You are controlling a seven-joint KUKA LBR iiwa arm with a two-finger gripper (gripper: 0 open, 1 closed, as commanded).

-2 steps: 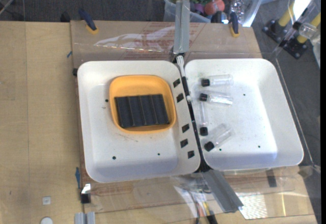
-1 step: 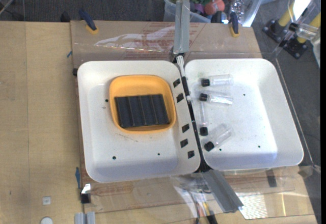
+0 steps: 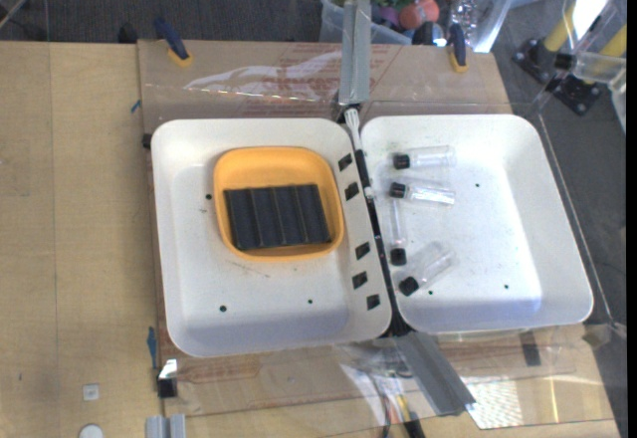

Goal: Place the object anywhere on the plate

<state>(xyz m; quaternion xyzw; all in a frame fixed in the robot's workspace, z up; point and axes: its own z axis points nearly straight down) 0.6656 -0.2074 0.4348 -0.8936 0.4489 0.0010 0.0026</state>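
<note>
Bench (image 3: 70,227), two white bins: yellow plate (image 3: 274,159) in left bin (image 3: 184,312) bears dark ribbed block (image 3: 277,215), placement seemingly done if that is the object; capped vials (image 3: 423,194) lie in right bin (image 3: 518,227); gripper state cannot be told

orange plate (image 3: 279,165) in the left bin (image 3: 189,307) with a black ridged block (image 3: 277,216) on it, few clear vials (image 3: 423,194) in the right bin (image 3: 518,227)
</note>
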